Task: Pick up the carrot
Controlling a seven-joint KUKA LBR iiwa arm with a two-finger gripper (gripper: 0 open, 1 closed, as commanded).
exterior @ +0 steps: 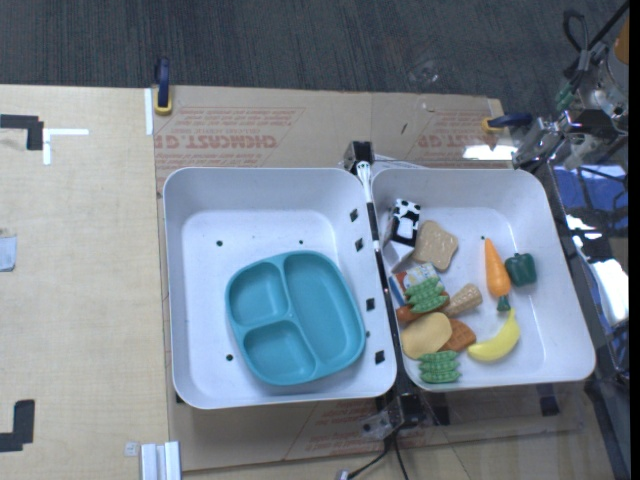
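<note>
Right bin (560, 268), centre-right of frame, is crowded. The carrot (496, 267) lies touching a green pepper (520, 269), above a banana (497, 341), so a grab could catch either neighbour. Jaw state: cannot tell.

The pale wooden worktop (80, 288) carries a brown cardboard sheet (270, 133) with reversed red print, held at its far edge by a blue-and-yellow clamp (162, 86) and a second clamp (505, 122). Two white bins sit touching on the cardboard: the left bin (200, 208) and the right bin (560, 288).
</note>
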